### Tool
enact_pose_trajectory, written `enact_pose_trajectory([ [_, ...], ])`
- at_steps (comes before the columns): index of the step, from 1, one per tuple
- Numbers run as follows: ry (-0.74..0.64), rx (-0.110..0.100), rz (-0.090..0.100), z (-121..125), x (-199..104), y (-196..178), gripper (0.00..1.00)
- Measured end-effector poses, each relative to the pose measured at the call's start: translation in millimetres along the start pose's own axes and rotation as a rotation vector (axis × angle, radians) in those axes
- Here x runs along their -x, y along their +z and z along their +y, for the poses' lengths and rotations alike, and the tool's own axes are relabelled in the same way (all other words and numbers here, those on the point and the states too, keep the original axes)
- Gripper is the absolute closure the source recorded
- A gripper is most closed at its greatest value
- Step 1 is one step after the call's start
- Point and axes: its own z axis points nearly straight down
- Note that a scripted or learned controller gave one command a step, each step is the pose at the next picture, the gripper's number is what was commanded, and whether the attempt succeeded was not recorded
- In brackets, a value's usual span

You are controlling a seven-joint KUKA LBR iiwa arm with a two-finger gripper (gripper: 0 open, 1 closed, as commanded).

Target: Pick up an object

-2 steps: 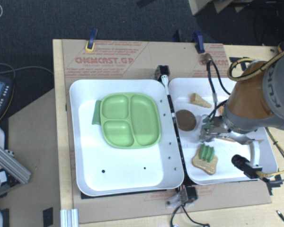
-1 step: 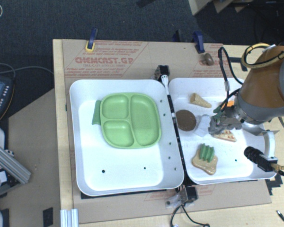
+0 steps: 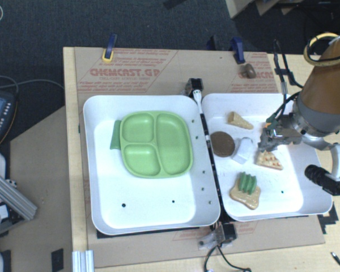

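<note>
- Right, two white bins sit side by side on the table (image 3: 158, 67), and the action is all on the right-hand one.
- Left bin (image 3: 102, 169) carries a green divided plate (image 3: 156, 143), lying flat and well apart from the arm; it looks like a possible drop spot, though the task only asks for a pick.
- Right bin (image 3: 289, 200) holds the loose candidates, scattered with gaps between them, which I'd judge leaves room for fingers to come down around any one.
- A tan wedge (image 3: 238, 120) lies near the top, a brown round piece (image 3: 222, 144) by the divider, and a pale whitish lump (image 3: 243, 150) just beside it.
- Lower down, a tan biscuit-like piece with a green block on top (image 3: 246, 189) sits on its own.
- The pizza-slice-shaped piece (image 3: 270, 161) lies just below the tool (image 3: 270, 139), so that is my guess for the target.
- The arm reaches in from the right, orange band high, grey wrist angled down and leftward over the bin.
- The tool hangs low over the bin floor, just above that slice.
- Fingers: too dark and small here, so I cannot tell whether they are wide or narrow, and nothing is visibly gripped between them.
</note>
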Motion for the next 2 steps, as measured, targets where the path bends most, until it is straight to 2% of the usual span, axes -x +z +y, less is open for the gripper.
enact_pose_trajectory([
  [1,-0.003,-0.002,0.002,33,-35,-2,1.00],
  [2,-0.004,-0.003,0.003,53,-79,-10,1.00],
])
